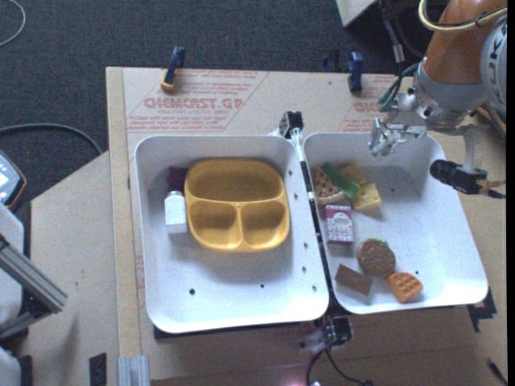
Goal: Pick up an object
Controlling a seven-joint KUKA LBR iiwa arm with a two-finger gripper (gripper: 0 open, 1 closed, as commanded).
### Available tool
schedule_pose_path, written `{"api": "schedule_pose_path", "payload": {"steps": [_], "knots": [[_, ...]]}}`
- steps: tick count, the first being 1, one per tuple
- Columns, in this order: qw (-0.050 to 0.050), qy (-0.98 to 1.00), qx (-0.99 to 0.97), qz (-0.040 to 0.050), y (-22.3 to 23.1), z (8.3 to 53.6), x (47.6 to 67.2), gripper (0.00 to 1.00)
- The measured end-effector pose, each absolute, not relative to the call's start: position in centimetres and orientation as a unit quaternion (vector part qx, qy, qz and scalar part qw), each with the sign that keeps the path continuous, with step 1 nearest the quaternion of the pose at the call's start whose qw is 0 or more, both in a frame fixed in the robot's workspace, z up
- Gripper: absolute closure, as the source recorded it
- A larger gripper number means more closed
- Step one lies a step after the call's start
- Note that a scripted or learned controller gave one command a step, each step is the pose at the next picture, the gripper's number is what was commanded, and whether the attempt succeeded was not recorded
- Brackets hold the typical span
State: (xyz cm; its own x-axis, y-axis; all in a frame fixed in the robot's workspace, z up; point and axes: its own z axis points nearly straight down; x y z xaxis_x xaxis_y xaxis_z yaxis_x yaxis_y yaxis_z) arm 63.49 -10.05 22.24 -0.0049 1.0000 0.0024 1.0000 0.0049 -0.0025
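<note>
Gripper (pixel 386 139) hangs over the far rim of the right bin (pixel 451 215), at the end of the grey arm reaching in from the view's right; nothing is seen between its fingers, and their spacing cannot be made out from this slant. Candidate objects all lie nearer the camera and toward the view's left of the tool, along the bin's inner wall. Closest is a cluster of a waffle-like piece (pixel 325 185), a green stick (pixel 341 181) laid across it, and a yellow wedge (pixel 368 197) touching the stick's near end. The stick's long axis runs diagonally, from far-left to near-right. Beyond that cluster sit a small red carton (pixel 339 223), a round brown patty (pixel 376 256), a brown block (pixel 352 280) and an orange waffle (pixel 405 286), the last three near the bin's front edge. In judgement, the coming move is a short travel down and leftward to the cluster; crowding there may spoil a clean grasp. The left bin (pixel 161 288) holds a yellow divided tray (pixel 236 203) and a white bottle (pixel 175 211), well apart from the tool.
</note>
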Motion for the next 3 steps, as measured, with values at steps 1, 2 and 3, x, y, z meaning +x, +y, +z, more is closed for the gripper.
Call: {"api": "schedule_pose_path", "payload": {"steps": [1, 2, 3], "knots": [[0.002, -0.709, -0.705, -0.0003, -5.2, 23.3, 62.7, 1.00], [0.000, -0.710, -0.705, -0.0014, 0.6, 23.7, 62.9, 1.00], [0.002, -0.710, -0.704, 0.0002, 7.0, 23.1, 61.8, 1.00]]}}
